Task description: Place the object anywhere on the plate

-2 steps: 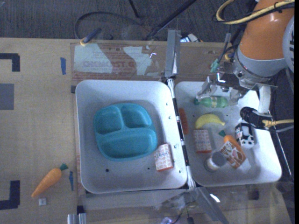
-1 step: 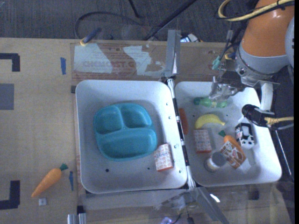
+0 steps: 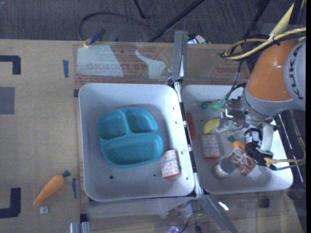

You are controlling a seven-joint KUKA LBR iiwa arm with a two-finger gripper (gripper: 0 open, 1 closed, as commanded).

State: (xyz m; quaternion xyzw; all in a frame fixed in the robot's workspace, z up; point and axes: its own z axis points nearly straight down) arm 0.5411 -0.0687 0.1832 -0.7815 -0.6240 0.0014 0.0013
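My claw [image 3: 232, 136] hangs over the right bin [image 3: 284, 178]; I cannot tell its state. Pickup is pending. Next: grasp an item, carry to the teal plate [image 3: 130, 136].

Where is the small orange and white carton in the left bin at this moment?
The small carton lies in the left bin, near its lower right corner, just beside the lower right edge of the blue plate and not on it.

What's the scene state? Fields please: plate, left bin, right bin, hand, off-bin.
plate: teal divided plate in left bin, nothing on it
left bin extras: small carton beside plate, at its lower right
right bin: small carton, yellow item, green item, can, orange-labelled item
hand: over right bin, finger state unclear
off-bin: toy carrot on bench
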